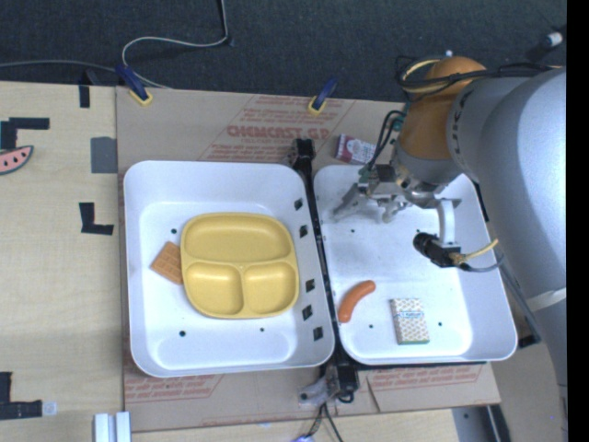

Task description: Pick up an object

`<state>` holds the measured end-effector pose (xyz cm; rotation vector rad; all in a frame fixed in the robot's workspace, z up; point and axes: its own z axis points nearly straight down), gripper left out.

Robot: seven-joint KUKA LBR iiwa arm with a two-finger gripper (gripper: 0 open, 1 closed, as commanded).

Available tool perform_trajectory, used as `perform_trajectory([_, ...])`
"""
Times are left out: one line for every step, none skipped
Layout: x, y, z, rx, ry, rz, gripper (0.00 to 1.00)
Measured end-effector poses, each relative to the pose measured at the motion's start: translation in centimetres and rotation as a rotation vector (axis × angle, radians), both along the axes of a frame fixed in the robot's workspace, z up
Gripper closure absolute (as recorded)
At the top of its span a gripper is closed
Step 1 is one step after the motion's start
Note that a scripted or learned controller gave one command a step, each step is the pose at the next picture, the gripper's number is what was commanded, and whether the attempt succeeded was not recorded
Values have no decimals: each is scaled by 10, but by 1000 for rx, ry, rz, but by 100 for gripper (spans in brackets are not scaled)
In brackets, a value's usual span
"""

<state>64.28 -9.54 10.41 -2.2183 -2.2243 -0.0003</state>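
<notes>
The grey two-finger gripper (368, 206) hangs spread open, holding nothing, over the right white bin (479, 334) (upper part). The orange sausage-shaped toy (356, 300) lies below it nearer the camera, long axis slanting; the small patterned card box (409, 320) sits just beside that.

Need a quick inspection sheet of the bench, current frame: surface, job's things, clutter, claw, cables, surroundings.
Surface: cardboard sheet under two white bins, left bin and right bin.
Job's things: orange sausage-shaped toy and small card box in right bin; yellow divided plate over a tan cracker-like piece in left bin.
Clutter: small packet on cardboard behind right bin.
Claw: claw fingers spread, above right bin's back, holding nothing.
Cables: white cable behind bench.
Surroundings: two clips at the cardboard's back edge.
</notes>
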Motion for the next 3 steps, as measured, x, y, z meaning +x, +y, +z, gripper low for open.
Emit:
perform_trajectory([26, -9, -19, 0, -1, 0, 0])
perform_trajectory([26, -9, -9, -2, -2, 1, 100])
perform_trajectory([26, -9, -9, -3, -1, 1, 0])
